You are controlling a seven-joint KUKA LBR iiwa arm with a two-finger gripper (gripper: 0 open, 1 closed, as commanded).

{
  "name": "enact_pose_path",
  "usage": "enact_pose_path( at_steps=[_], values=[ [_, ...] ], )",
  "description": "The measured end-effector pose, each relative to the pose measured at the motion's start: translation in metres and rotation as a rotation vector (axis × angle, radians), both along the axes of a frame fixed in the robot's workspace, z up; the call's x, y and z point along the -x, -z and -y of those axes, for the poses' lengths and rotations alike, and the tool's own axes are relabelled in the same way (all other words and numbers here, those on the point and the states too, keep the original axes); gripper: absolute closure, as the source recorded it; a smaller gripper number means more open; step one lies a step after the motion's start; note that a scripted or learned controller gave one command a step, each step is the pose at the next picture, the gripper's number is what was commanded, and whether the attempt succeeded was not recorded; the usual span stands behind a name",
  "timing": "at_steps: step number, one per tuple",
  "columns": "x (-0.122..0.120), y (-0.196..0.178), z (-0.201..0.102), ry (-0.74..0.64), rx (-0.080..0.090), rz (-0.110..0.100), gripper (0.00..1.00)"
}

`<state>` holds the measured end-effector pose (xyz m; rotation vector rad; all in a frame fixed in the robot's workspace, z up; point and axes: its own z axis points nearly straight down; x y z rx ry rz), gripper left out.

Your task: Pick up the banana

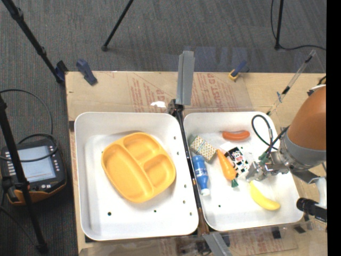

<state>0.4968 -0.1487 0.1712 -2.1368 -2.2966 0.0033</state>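
Observation:
The yellow banana (264,197) lies in the right bin (287,215), near its front right corner, curving from upper left to lower right. My gripper (256,173) hangs just above and to the left of the banana's upper end, between it and a black-and-white cow-patterned item (237,159). Nothing can be seen held in the gripper. The grey arm with its orange band (314,121) reaches in from the right.
The right bin also holds an orange carrot (226,166), a blue bottle (200,174), a red sausage (236,135) and a patterned packet (203,147). A yellow divided plate (138,166) lies in the left bin (85,196). A black cable (262,129) loops near the wrist.

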Motion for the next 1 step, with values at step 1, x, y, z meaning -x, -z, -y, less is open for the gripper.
enact_pose_path(
  at_steps=[1],
  values=[
    [0.0000,0.0000,-0.0001,-0.001,0.000,0.000,0.00]
  ],
)
